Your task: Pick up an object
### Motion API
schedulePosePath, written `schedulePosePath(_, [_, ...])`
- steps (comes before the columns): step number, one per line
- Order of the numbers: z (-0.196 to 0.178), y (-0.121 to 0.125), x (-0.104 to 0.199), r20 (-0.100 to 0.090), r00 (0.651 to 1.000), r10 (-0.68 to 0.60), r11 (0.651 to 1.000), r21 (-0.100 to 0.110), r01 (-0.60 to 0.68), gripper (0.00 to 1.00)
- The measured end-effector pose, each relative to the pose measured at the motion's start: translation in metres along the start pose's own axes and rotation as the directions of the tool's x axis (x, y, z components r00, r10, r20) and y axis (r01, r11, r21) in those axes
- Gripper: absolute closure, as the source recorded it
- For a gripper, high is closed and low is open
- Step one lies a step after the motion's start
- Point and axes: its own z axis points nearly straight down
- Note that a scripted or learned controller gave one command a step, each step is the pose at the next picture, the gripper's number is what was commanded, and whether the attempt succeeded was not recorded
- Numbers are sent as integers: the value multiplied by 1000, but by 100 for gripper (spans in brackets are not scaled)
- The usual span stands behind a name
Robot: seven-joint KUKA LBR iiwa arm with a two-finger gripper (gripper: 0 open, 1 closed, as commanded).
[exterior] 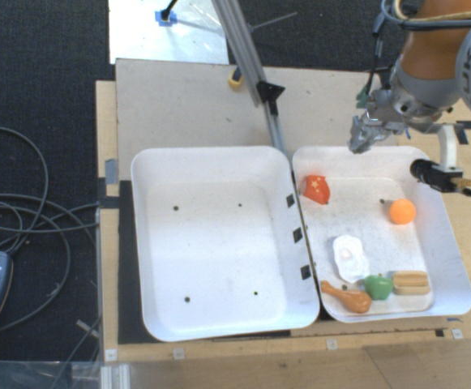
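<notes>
From the camera above the bench, the arm [446, 31] reaches in over the far edge of the right bin [454, 254], with its gripper [363, 140] hanging just above that bin's far rim. How far the gripper is open I cannot tell from here, and nothing can be seen held in it.

The things to choose from all lie in the right bin. A red piece [316, 189] sits near the far left corner, close to the rim shared with the left bin [150, 241]. An orange ball [402, 211] lies toward the right edge. A flat white piece [349, 257] rests in the middle, and along the near edge sit a drumstick [347, 297], a green piece [378, 286] and a hot dog [411, 282], the three close together.

These look like toy food (probably light, stiff plastic, and smooth). The red piece is nearest the gripper and stands apart from the rest, so it seems the easiest grab, taken across its narrower width. The ball would likely roll away, and the white piece looks too flat to pinch.
</notes>
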Motion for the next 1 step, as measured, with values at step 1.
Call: schedulePosePath(1, [10, -19, 44, 0, 1000, 1, 1000, 1, -1, 100])
